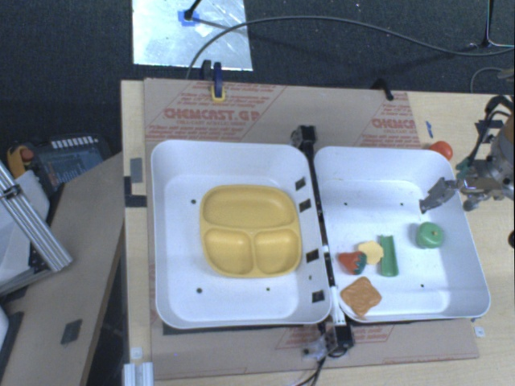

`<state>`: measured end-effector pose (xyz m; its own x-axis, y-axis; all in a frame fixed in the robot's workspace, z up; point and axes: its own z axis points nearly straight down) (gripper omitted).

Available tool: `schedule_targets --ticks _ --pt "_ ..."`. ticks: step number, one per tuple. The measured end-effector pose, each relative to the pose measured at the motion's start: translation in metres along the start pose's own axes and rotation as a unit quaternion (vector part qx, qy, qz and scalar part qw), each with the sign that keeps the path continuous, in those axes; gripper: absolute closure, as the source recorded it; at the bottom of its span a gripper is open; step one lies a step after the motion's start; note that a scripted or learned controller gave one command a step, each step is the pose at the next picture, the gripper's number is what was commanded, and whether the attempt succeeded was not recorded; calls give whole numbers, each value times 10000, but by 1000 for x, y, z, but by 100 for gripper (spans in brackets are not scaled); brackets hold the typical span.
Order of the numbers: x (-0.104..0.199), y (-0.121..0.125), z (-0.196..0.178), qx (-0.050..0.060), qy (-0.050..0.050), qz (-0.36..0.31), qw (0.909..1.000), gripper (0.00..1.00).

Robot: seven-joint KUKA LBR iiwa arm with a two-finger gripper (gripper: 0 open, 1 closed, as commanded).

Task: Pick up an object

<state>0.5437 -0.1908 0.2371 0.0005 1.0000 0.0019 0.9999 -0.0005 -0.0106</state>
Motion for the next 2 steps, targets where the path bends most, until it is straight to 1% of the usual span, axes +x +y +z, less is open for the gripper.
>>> schedule_targets --ticks 1,2 --pt "1 2 -7 -59 -11 -20 10000 0" --pt "-6 7 51 -45 -8 -7 10000 0"
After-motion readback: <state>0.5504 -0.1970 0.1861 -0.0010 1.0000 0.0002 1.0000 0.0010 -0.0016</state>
